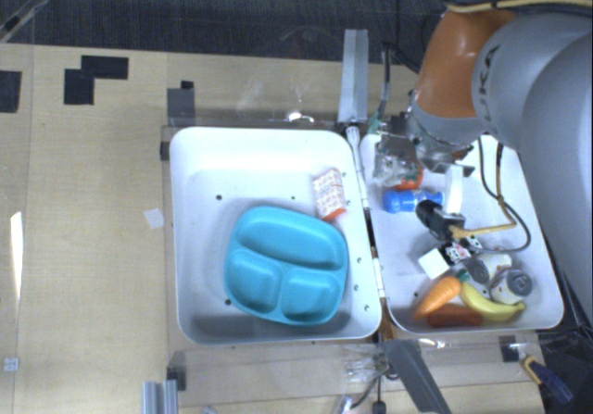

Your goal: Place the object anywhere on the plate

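Note:
A blue divided plate (285, 264) lies in the left bin (199, 218), towards its front. My gripper (397, 168) hangs over the back left part of the right bin (547, 310), close to the wall between the bins. Just under it sit a small orange piece (406, 185) and a blue cylinder (400, 202) on the bin floor. Whether the gripper touches either of them cannot be made out. A white and orange packet (328, 194) lies in the left bin beside the plate's far right corner.
At the front of the right bin lie a carrot (438, 293), a banana (491, 305), a red item (451, 316), a white card (433, 263) and a small round grey thing (512, 283). The arm's grey body covers the bin's right side.

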Robot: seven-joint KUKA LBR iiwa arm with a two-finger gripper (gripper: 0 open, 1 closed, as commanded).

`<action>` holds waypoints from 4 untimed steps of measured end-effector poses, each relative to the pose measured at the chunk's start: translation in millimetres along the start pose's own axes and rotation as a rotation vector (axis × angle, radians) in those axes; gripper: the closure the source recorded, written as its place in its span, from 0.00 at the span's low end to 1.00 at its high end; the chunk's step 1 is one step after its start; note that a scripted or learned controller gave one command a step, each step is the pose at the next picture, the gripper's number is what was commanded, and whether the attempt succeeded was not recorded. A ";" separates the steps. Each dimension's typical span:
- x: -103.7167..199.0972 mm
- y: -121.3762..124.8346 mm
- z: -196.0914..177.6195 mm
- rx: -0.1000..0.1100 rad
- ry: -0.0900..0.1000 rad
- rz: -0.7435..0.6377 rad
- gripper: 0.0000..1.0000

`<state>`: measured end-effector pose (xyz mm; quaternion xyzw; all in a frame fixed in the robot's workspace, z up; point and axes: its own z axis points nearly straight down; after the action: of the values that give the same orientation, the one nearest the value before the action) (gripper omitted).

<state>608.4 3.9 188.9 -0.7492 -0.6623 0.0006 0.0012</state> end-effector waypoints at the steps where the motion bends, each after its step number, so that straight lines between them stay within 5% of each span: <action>1: 40.6 -58.7 7.5 -0.001 -0.001 -0.397 1.00; 2: 40.4 -58.6 7.5 -0.001 -0.001 -0.396 0.00; 3: 146.0 -136.6 -94.6 -0.004 -0.001 -0.160 0.00; 4: 146.0 -136.7 -94.5 -0.004 -0.001 -0.161 0.00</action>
<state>490.9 165.5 283.8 -0.6937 -0.7202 -0.0004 -0.0007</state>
